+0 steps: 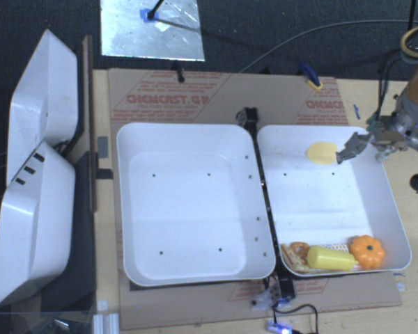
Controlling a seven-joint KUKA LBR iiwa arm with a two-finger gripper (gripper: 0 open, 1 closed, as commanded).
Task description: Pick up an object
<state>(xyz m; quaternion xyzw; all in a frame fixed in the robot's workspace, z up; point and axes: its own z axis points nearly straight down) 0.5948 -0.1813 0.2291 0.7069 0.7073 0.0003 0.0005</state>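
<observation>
The hand [350, 149] is hanging over the far part of the right bin [334, 200], its tip just beside the pale yellow object [321, 153] that is lying on the bin floor there; whether it is touching that piece, and whether the hand is apart or together, I cannot tell from this slant. Nothing is showing as held. Well apart from the yellow object, against the bin's near wall, a small orange pumpkin [367, 250], a yellow cylinder-like piece [329, 259] and a brownish pretzel-like piece [295, 251] are crowding together, touching. The yellow object is probably a light plastic toy, rounded, smooth and likely slippery, so it is asking for a hold across its narrow middle from above; it is sitting alone, which is making it the easier choice.
</observation>
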